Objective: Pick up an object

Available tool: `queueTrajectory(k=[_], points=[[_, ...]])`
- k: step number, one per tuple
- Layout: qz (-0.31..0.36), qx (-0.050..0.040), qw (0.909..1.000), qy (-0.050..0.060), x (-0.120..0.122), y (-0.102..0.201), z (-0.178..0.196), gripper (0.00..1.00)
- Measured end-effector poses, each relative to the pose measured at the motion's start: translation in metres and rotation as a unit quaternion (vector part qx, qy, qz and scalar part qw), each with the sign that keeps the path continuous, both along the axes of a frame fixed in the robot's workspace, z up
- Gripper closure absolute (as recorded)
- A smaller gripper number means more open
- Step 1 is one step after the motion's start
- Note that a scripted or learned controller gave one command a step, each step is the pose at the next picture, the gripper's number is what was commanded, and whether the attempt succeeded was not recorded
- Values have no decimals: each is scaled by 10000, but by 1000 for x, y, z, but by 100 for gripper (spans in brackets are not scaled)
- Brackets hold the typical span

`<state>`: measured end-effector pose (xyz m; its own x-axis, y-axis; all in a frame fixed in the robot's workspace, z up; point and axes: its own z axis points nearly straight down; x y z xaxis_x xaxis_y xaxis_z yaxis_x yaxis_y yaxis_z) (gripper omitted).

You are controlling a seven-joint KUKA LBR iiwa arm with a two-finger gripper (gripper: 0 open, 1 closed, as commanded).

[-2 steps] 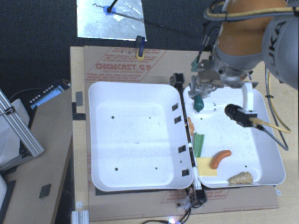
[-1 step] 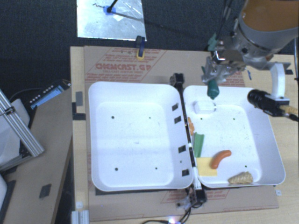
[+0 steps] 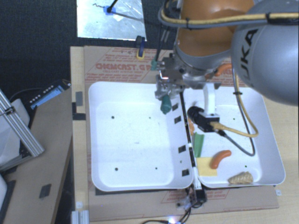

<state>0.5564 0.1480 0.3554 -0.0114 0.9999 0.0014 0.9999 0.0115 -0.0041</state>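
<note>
Claw (image 3: pixel 164 97) hangs low over the central divider (image 3: pixel 187 139) between the two shallow white bins, a small teal object (image 3: pixel 166 107) just beneath its tip on the left-bin side — gripped or merely dangling, cannot tell, nor how wide the claw stands. Right of the divider lie a green strip (image 3: pixel 199 143), a yellow square piece (image 3: pixel 207 166), an orange sausage-shaped piece (image 3: pixel 219 158) and a tan ridged cone (image 3: pixel 241 178). They cluster toward the near end of the right bin (image 3: pixel 268 139) — likely the stock to pick from.
</note>
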Motion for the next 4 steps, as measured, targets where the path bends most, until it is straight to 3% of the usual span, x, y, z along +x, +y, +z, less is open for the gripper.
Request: queueTrajectory(k=[1, 2, 3, 4], points=[[-3, 7, 10000, -29, -21, 63, 19, 100], [-24, -9, 10000, -2, -30, 88, -44, 100], [-30, 35, 9999, -112, -21, 86, 115, 100], [-22, 13, 10000, -46, -61, 86, 162, 100]])
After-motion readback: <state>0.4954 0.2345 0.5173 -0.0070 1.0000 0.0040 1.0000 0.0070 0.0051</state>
